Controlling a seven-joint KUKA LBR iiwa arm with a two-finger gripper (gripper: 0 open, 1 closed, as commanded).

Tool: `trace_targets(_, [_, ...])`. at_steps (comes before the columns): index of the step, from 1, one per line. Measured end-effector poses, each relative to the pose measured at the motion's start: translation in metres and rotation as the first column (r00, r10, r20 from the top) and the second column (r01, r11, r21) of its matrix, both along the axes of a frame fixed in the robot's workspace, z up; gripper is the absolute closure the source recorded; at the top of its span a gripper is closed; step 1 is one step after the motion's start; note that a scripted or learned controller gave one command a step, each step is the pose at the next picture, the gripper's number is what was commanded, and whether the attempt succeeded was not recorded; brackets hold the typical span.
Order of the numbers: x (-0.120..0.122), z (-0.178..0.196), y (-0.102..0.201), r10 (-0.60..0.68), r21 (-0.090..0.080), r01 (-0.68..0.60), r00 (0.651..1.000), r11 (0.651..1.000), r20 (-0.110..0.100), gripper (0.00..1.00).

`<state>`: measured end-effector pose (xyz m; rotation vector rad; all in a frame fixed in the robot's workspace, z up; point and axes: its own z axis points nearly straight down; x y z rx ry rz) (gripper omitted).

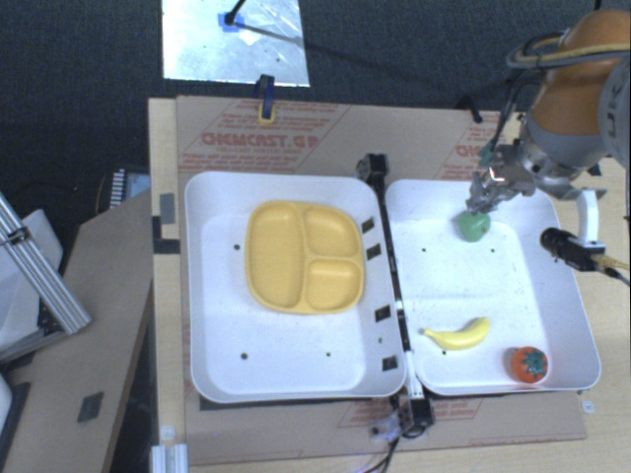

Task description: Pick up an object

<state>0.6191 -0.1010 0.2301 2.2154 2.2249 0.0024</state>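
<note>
In the right bin (513,284) a small green round object (473,226) lies near the far edge. My gripper (483,201) hangs directly over it, its tips touching or nearly touching the object's top. A yellow banana (457,334) lies toward the front of the same bin. An orange-red tomato-like fruit with a green stem (527,364) rests in that bin's front right corner.
The left bin (222,343) holds a yellow divided plate (302,256) in its middle. A black divider strip (386,274) runs between the two bins. The arm (582,87) reaches in from the upper right.
</note>
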Motion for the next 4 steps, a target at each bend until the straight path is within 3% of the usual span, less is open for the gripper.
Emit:
trace_targets(3, [0.022,-0.019,0.152,0.005,0.001,-0.005,1.000,1.000,0.000,1.00])
trace_targets(4, [0.025,-0.006,0.211,0.005,0.003,-0.005,1.000,1.000,0.001,1.00])
